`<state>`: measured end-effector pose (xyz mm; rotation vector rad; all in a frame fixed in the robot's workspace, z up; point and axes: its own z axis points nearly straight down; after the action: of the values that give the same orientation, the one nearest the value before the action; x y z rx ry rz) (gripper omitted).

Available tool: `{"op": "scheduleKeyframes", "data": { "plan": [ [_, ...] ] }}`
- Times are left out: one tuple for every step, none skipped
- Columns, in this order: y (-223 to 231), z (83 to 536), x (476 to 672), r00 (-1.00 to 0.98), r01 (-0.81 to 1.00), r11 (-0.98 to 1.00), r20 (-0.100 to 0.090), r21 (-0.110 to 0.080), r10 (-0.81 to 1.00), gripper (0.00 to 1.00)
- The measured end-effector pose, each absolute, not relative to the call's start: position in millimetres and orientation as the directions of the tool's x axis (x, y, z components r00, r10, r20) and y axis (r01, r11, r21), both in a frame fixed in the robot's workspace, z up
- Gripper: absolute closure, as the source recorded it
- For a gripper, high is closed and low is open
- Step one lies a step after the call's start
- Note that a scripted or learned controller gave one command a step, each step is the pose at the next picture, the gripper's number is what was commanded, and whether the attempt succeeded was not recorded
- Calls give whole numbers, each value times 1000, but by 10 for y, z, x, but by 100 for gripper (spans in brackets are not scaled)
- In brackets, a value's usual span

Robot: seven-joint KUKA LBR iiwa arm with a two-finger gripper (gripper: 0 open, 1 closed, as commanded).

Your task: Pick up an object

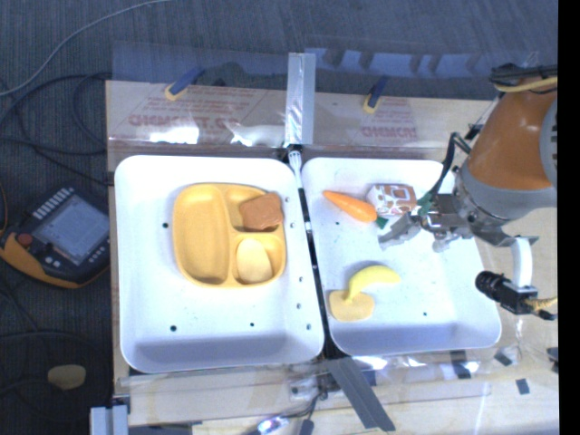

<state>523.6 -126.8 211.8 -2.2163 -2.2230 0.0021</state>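
Note:
In the right bin (453, 324) an orange carrot (349, 206) lies near the back left. A small white and brown packet (390, 196) sits just right of it. A yellow banana-shaped toy (362, 288) lies toward the front. My gripper (420, 233) hangs low over the bin's middle right, just in front of the packet. It is open, its grey fingers (396, 232) are spread apart, and nothing sits between them. The arm's orange band (512, 143) rises behind it.
The left bin (145, 324) holds a yellow divided plate (199, 234) with a brown bread piece (262, 212) and a pale yellow lump (255, 261). A metal divider (299, 107) stands behind the bins. A pendant (59, 238) lies on the floor at left.

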Motion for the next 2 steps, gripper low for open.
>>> {"op": "scheduleKeyframes", "data": {
  "plan": [
    [-1192,1670,5957,-202,979,202,0,-2,979,0],
    [-1172,1223,6542,-370,928,370,-19,26,929,0]
  ]
}}
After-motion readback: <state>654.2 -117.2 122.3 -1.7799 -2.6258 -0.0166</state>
